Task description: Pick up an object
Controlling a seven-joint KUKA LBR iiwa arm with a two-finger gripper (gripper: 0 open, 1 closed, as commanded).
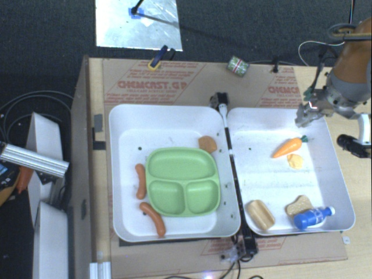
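Observation:
My gripper (304, 117) hangs over the far right part of the right bin (256, 127), with the grey wrist and orange band rising behind it. An orange carrot (288, 147) lies just in front of it and a little to the left, apart from it. Below the carrot sits a small yellow piece (295, 161). Near the bin's front edge are a tan bread roll (260, 214), a slice of toast (299, 204) and a blue bottle (313, 217) lying on its side.
The left bin (125, 132) holds a green divided plate (183, 181), two sausages (140, 181) (153, 218) and a brown round piece (207, 143). A black divider (228, 150) runs between the bins. A small can (238, 65) lies on the cardboard behind.

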